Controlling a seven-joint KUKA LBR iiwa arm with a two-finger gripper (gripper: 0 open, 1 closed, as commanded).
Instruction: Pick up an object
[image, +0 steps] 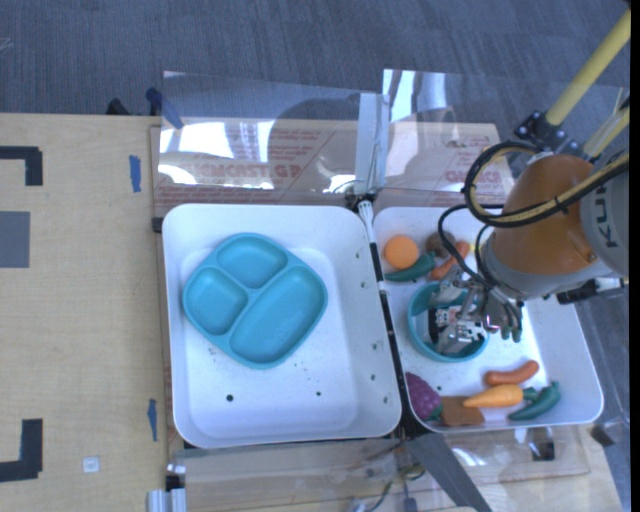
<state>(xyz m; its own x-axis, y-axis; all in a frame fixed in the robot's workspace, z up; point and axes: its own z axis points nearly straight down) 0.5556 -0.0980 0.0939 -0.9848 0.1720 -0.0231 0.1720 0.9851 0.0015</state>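
My gripper (458, 325) hangs low over the right bin (572, 350), inside or just above a small teal bowl (419, 318) whose left rim shows beside it. The wrist hides most of the bowl and what is between the gripper's tips. An orange ball (401, 250) and a green vegetable (421, 268) lie up-left of the gripper. Along the bin's front edge lie a red-orange sausage shape (512, 375), a carrot (493, 398), a green pepper (541, 402), a purple piece (424, 396) and a brown piece (458, 412).
The left bin (200, 400) holds a blue divided plate (255, 298) near its middle. A clear plastic wall (300, 150) stands behind both bins. The arm's orange band (540, 220) and black cables overhang the right bin's back right.
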